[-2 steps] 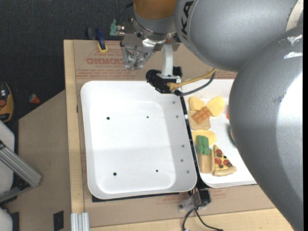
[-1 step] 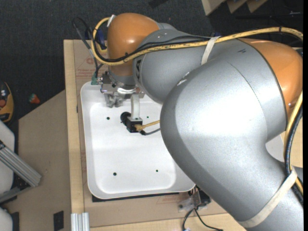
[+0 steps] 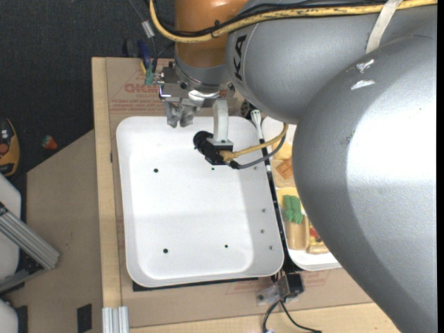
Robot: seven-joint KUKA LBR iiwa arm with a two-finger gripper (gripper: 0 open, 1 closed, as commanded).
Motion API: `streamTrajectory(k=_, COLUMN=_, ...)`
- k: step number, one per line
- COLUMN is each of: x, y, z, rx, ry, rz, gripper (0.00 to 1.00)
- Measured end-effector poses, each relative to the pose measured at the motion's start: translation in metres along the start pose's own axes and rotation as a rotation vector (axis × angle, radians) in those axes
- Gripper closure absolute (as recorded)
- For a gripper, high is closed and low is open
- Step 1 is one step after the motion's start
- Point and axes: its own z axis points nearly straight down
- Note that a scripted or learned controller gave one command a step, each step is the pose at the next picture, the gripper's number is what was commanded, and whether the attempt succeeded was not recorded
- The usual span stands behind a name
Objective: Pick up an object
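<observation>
My gripper [image 3: 180,119] hangs over the far edge of the left white bin [image 3: 194,214], its fingers close together with nothing between them. In the right bin [image 3: 305,261], mostly hidden under the grey arm, lie a green object [image 3: 292,209], a golden-brown object [image 3: 298,234] and an orange-tan piece [image 3: 283,166]. The gripper is well left of these objects and touches none of them.
A black fitting with a yellow cable [image 3: 211,149] hangs off the wrist over the left bin. The bins rest on a tan board [image 3: 104,186]. Dark floor lies to the left, with a metal rail [image 3: 28,241] at the lower left.
</observation>
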Motion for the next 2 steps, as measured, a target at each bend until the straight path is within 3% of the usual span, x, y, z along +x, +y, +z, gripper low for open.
streamTrajectory(k=1, x=0.005, y=0.015, z=-0.221, rx=-0.012, ry=0.002, rz=-0.002, gripper=1.0)
streamTrajectory(k=2, x=0.004, y=-0.031, z=-0.056, rx=0.029, ry=-0.01, rz=0.002, gripper=1.0)
